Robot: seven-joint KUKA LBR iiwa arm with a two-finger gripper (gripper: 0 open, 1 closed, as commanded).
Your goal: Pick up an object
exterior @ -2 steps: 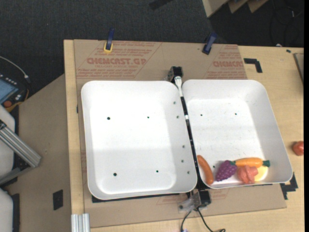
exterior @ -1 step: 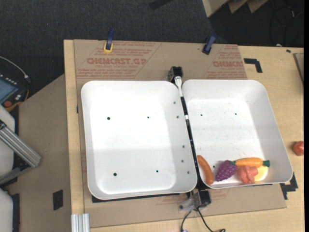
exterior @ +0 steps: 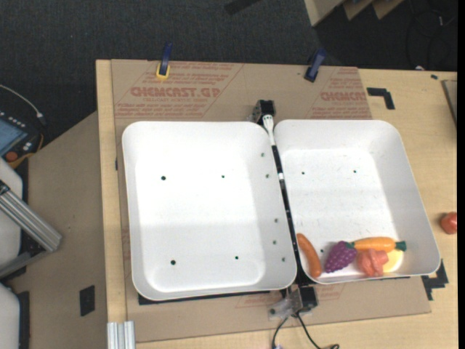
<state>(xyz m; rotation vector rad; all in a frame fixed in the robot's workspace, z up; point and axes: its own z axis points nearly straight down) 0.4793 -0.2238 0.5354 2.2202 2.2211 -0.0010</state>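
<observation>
Several toy foods lie along the near edge of the right bin (exterior: pixel 378 166). An orange sausage-shaped piece (exterior: pixel 309 254) sits at the near left corner. Beside it is a purple bunch of grapes (exterior: pixel 339 257). An orange carrot (exterior: pixel 378 243) with a green tip lies over a red piece (exterior: pixel 370 262) and a pale yellow piece (exterior: pixel 393 262).
The left bin (exterior: pixel 196 202) sits beside the right one, joined by a black divider strip (exterior: pixel 280 187). A small red object (exterior: pixel 450 223) lies on the bench right of the right bin. Blue clamps (exterior: pixel 314 64) hold the cardboard sheet at the far edge.
</observation>
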